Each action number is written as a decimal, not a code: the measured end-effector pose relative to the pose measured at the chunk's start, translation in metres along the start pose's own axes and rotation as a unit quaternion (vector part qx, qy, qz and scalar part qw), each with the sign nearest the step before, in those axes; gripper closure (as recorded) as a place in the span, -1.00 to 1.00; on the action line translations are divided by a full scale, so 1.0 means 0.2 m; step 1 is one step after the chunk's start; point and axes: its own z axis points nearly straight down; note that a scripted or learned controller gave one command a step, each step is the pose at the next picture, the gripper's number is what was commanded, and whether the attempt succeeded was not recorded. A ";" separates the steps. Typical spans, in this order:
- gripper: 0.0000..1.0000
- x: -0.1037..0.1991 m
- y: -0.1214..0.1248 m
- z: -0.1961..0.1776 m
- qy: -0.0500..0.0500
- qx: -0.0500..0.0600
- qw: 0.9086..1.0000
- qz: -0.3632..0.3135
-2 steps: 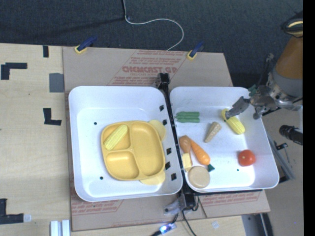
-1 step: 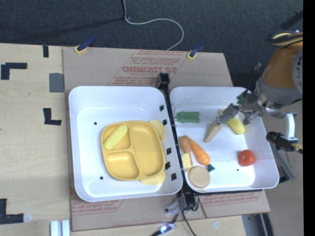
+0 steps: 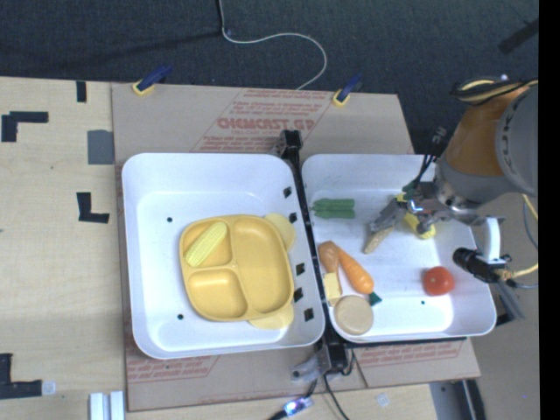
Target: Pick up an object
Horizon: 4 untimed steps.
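Claw point(image 3: 378, 234) low in right bin point(image 3: 455, 322), near green piece point(image 3: 334, 207), carrot point(image 3: 355, 272), tomato point(image 3: 438, 280), yellow tray point(image 3: 236, 265) in left bin point(image 3: 149, 234)

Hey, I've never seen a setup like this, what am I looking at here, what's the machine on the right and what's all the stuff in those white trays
This is a single picture from a camera fixed above a bench, looking down at a slant. The grey and orange machine on the right is a robot arm. At its tip is a two-finger gripper, its metal fingers reaching down into the right bin. Nothing is visibly held between them.

Two shallow white bins sit side by side on cardboard. The left bin holds a yellow divided plate with a toy corn cob in one compartment. The right bin holds toy food: a green piece, a carrot, a tomato and a round tan piece. The arm's job is to pick one object up.
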 end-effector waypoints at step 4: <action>1.00 0.01 -0.04 -0.40 -0.001 -0.005 1.000 0.001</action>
